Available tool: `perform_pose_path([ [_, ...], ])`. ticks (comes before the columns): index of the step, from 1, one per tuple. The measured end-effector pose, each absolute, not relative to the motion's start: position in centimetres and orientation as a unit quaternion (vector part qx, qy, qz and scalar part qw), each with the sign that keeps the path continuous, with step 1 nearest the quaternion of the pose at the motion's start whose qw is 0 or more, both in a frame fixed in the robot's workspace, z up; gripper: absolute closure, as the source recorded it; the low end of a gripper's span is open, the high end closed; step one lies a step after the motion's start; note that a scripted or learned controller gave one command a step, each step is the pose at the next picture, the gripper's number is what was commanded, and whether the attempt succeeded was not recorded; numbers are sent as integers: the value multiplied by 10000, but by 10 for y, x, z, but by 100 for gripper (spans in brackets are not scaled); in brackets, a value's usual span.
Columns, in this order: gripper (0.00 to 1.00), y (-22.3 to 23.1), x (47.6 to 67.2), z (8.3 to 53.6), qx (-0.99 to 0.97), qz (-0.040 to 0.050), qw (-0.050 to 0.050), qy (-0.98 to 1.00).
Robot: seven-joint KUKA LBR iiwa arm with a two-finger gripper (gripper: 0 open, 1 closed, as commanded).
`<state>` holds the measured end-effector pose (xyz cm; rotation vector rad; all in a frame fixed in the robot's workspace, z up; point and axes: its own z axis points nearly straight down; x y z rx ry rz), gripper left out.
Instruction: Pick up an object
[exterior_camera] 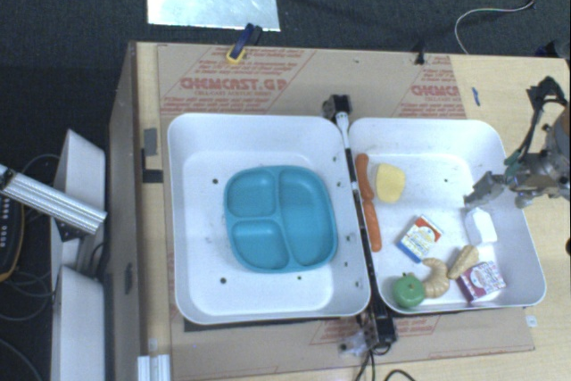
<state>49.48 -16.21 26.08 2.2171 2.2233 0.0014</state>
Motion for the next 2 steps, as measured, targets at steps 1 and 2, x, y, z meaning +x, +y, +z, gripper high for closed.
perform_pose_path([
  [1, 0, -125, 585, 171, 7056, -1, -8, 7086],
  [2, 0, -85, 568, 130, 7059, 1, -4, 7083],
])
